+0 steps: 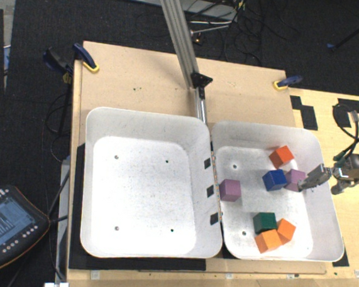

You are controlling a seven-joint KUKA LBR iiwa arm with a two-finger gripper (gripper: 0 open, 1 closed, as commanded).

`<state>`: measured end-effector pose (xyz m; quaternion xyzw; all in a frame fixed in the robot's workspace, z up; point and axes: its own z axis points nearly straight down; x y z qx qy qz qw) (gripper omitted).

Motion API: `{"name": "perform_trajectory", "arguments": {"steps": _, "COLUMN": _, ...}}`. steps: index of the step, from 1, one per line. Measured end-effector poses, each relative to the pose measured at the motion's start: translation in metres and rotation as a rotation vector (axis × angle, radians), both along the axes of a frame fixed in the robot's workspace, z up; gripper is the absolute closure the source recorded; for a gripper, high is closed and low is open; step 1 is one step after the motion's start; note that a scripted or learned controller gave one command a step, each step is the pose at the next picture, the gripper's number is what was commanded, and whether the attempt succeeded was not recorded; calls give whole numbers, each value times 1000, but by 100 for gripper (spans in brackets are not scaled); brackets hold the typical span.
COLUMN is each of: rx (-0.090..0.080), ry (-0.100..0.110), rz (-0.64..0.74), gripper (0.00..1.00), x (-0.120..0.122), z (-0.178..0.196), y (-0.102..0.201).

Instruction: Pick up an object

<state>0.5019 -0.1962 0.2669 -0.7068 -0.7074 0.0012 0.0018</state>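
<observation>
My gripper [312,179] reaches in over the right rim of the right bin [322,238]. Its tip sits right beside a light purple block [295,178], which touches a blue cube [275,179]. I cannot tell whether the tip touches the purple block. An orange cube [282,156] lies just behind these two. A purple cube [229,189] rests near the bin's left wall. At the front of the bin a green cube [264,222] is bunched with two orange blocks [269,240] [285,230].
The left bin [102,164] stands beside the right one, with black clips along their shared wall. A slanted metal pole [180,36] comes down to the bins' back edge. A teach pendant [1,226] lies off the bench at lower left.
</observation>
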Motion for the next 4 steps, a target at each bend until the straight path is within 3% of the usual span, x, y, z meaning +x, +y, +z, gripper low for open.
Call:
{"name": "perform_trajectory", "arguments": {"steps": 1, "rx": -1, "ry": -4, "rz": 0, "gripper": 0, "x": 1, "z": 2, "y": 0}}
{"name": "perform_trajectory", "arguments": {"steps": 3, "rx": 1, "ry": 0, "rz": -2, "gripper": 0, "x": -12, "z": -92, "y": 3}}
{"name": "perform_trajectory", "arguments": {"steps": 4, "rx": 1, "ry": -6, "rz": -2, "gripper": 0, "x": -3, "z": -140, "y": -3}}
